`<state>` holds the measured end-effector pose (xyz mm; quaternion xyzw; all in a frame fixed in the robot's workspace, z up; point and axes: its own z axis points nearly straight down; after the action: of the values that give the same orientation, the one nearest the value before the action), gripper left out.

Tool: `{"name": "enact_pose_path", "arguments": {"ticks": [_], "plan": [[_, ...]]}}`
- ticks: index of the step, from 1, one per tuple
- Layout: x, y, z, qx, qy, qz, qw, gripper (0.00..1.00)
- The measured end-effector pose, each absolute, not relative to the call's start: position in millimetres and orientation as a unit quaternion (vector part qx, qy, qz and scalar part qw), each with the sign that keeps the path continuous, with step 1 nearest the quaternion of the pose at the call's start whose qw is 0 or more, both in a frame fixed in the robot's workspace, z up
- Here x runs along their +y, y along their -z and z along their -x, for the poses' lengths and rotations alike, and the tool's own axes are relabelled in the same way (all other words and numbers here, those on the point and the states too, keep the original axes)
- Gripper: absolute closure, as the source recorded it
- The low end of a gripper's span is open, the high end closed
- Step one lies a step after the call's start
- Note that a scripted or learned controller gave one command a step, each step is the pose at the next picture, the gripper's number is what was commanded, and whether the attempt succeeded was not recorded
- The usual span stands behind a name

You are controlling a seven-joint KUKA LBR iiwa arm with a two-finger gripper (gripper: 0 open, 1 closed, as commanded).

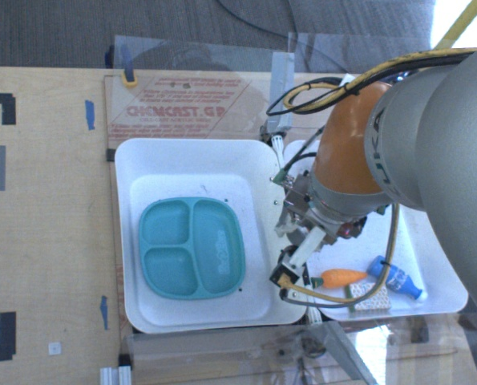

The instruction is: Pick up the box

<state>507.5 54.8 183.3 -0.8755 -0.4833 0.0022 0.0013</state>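
Reaching in from the right, the arm (414,127) extends over the right bin (445,293), with its orange band positioned above the inner wall where the two bins meet. The gripper (309,223) sits below the wrist, over the left part of the right bin and close to the dividing rims. The wrist hardware hides it from above, so its degree of opening cannot be determined, and no object is seen in its grasp. The box cannot be identified with certainty. The most likely candidate is a small speckled item (373,299) lying at the near edge of the right bin, apart from the gripper. Just beside the speckled item lie an orange carrot-shaped item (344,277) and a blue bottle (397,279) with a white label, the bottle lying on its side. The left bin (127,167) holds a teal divided plate (192,247), resting flat at its centre. A wooden board (182,107) with red print lies on the bench (46,215) behind the left bin.
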Motion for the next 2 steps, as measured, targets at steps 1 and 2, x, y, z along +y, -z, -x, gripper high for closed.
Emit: {"name": "enact_pose_path", "arguments": {"ticks": [1, 2], "plan": [[23, -322, -479.7, -0.501, -0.0012, 0.865, 0.0, 1.0], [-21, -264, -486.8, -0.533, -0.0018, 0.846, 0.001, 1.0]]}}
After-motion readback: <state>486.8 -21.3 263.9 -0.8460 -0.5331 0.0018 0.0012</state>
